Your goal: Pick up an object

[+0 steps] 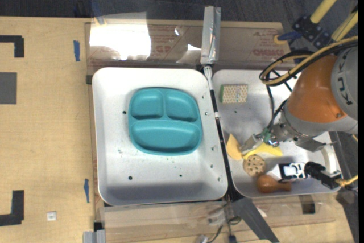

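The gripper [266, 138] hangs low in the right bin [250, 108], and whether it is clenched or released cannot be told. A yellow piece [234, 148] lies just to its left, with a round biscuit-like disc [253, 164] right below it. Farther below lies a brown wooden-handled tool [267, 182], long axis running left to right. Well off to the left, a teal divided plate [165, 120] sits in the other bin [108, 139].

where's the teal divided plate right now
The teal divided plate lies in the middle of the left white bin, across the divider from the right bin where the gripper works.
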Controlling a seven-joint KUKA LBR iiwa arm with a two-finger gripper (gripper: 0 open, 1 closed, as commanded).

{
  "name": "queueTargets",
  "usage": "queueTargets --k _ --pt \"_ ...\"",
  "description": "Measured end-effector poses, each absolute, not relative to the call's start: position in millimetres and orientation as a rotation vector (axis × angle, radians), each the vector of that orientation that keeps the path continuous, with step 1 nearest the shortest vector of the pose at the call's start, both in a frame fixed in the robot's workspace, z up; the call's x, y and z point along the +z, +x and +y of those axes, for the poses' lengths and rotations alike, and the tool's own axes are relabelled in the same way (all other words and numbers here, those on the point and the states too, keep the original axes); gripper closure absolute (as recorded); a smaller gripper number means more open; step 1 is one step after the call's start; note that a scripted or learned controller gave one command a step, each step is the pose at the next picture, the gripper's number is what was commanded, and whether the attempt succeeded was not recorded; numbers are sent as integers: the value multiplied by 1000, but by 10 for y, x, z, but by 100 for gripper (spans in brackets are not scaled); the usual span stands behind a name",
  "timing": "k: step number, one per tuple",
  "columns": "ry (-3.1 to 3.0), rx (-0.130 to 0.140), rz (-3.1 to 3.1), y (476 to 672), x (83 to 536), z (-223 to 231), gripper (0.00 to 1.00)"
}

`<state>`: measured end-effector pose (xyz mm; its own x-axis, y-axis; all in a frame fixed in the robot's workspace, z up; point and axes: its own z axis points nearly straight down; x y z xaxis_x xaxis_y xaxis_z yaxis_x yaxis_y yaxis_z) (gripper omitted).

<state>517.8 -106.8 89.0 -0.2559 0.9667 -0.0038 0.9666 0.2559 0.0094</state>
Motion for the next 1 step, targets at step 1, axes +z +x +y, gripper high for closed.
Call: queueTargets --k 1 --pt "2015 10 2402 4848 1877 -689 0"
